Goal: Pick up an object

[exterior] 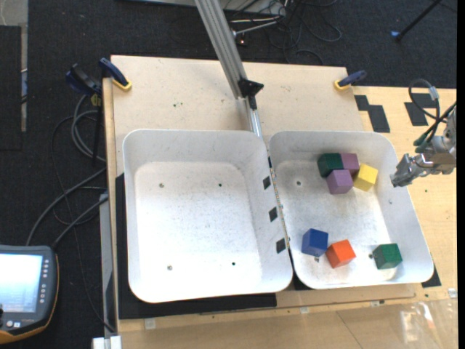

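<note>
I'm looking over the bench [189, 93] first, then the two white bins on it. The left bin [129, 195] has nothing for me, so everything rides on the right bin [420, 249]. My gripper [405, 173] hangs at that bin's right rim, about level with the far cluster, and whether my jaws are parted or closed I cannot tell from this angle. No block sits between them. Now the risks. That rim is right under me, so a straight drop here could land on the wall rather than on a block. Toward the far right corner, the dark green block [329, 163], the two purple blocks [339, 182] and the yellow block [366, 177] are packed touching or nearly so. If I go in there I may wedge against a neighbour, shove the group, or close on two at once. Along the near edge, the blue block [314, 241] and the orange block [340, 253] sit just beside each other, so the same trouble applies. The green block [387, 255] stands apart in the near right corner, but the curved wall there could crowd my approach.
</note>
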You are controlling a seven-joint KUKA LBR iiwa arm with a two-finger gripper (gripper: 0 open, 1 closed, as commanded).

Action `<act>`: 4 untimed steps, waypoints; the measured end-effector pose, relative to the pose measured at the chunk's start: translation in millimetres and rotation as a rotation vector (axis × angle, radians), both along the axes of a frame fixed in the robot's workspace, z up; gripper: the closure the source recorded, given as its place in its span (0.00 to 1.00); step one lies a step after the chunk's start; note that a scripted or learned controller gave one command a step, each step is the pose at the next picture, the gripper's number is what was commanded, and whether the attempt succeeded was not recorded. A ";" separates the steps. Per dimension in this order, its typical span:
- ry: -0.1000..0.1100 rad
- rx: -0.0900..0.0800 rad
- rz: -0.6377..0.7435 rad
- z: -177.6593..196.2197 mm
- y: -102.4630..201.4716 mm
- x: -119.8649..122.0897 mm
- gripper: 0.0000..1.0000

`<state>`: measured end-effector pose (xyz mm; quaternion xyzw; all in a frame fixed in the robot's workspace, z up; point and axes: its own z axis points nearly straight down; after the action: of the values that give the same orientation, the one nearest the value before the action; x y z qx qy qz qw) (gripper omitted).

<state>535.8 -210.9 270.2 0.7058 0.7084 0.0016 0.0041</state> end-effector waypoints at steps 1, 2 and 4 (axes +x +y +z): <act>0.004 0.004 0.005 4.9 50.9 13.7 1.00; 0.007 0.004 0.004 0.4 93.7 21.7 1.00; 0.010 0.005 0.004 -14.4 191.0 40.6 1.00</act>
<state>576.4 -19.9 255.8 0.7045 0.7097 -0.0004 -0.0011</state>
